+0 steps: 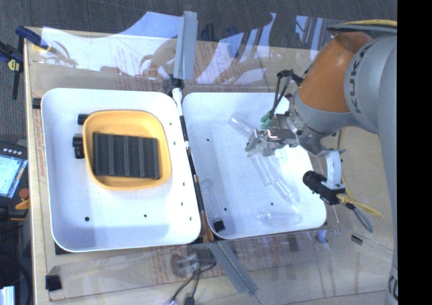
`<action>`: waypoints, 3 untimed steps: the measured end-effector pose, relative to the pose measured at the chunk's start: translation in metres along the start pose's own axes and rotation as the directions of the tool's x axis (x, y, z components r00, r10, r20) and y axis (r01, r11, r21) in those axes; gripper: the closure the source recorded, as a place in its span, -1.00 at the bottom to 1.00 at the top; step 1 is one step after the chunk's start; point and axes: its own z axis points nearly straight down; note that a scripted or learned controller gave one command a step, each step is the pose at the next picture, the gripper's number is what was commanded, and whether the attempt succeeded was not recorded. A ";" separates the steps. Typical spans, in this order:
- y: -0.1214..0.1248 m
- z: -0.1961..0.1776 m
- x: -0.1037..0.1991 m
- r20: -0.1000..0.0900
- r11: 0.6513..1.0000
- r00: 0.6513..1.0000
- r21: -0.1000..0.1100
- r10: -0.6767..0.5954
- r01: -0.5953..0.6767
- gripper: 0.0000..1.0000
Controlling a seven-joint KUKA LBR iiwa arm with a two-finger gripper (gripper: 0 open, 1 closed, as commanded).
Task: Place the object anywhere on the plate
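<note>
End effector [260, 143] hovers over right bin [216, 162]; yellow plate [126, 121] in left bin [61, 196].

The left bin [61, 223] and right bin [209, 169] are showing plain white. The plate [101, 125] is glowing yellow-orange around a dark, ribbed black centre. The arm [368, 94] is wearing grey with an orange band [331, 77].

two white bins [67, 229] side by side — handheld screen [9, 174] at left.

Arm [351, 81] over right bin [223, 216], divider rim [187, 155] btwn bins, left bin's plate [128, 121] unobstructed
</note>
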 end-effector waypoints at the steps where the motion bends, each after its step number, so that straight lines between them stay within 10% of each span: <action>1: -0.015 -0.017 0.052 -0.001 0.966 0.966 0.002 -0.258 0.258 1.00; 2: 0.017 -0.003 0.102 0.001 0.890 0.890 0.000 -0.456 0.456 1.00; 3: 0.017 -0.003 0.101 0.002 0.890 0.890 0.000 -0.456 0.456 -1.00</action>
